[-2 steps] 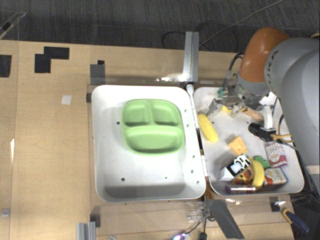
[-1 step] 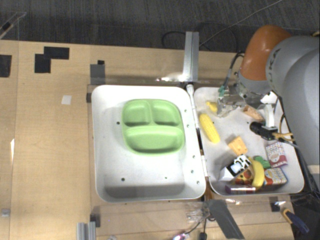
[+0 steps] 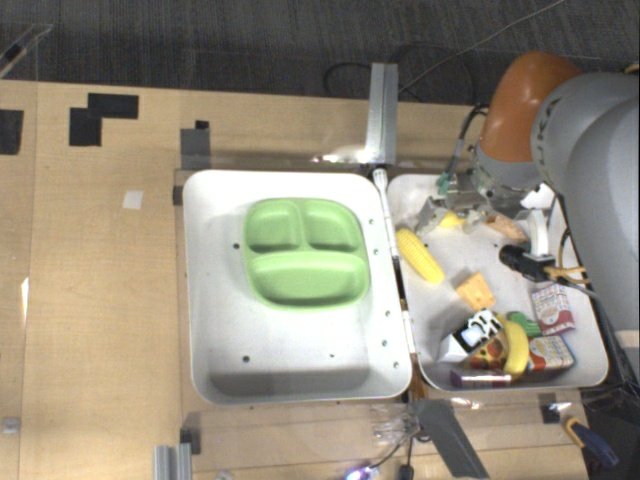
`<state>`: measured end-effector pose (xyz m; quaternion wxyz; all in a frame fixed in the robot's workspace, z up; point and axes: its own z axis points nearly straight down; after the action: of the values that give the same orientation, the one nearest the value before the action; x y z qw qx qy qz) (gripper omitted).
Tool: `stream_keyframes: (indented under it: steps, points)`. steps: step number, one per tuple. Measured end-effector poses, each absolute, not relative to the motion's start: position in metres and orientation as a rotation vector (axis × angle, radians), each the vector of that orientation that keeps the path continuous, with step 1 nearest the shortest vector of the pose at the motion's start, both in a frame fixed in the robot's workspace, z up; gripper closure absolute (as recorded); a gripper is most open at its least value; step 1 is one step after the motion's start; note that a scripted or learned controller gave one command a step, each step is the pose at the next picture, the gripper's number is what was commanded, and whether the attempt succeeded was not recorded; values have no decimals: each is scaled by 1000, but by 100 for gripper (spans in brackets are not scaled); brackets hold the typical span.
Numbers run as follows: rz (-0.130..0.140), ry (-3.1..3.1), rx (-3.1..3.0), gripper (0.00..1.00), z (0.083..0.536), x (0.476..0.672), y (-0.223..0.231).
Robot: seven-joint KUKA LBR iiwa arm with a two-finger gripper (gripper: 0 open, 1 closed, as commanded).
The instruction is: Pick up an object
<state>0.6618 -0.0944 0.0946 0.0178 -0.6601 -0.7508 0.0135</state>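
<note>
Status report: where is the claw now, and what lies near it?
Claw low at right bin's far end, grip unclear. Corn just beside it, loose. Green tray in left bin.

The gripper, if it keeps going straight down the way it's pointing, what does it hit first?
Probably the small yellow object right under the gripper at the right bin's back, though depth is unclear from above.

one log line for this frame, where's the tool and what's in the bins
tool: low in right bin, back end, by a small yellow item | corn cob: loose, nearer the divider | left bin: green tray
</note>
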Motion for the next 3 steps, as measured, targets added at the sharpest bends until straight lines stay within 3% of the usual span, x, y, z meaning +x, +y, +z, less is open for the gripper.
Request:
stream_keyframes:
  steps: [1,2,3]
  points:
    - [-12,-2383,-2067,0,90,641,-91]
    - [20,-2327,-2051,0,87,662,-102]
    - [29,-2334,-2052,100,96,663,-105]
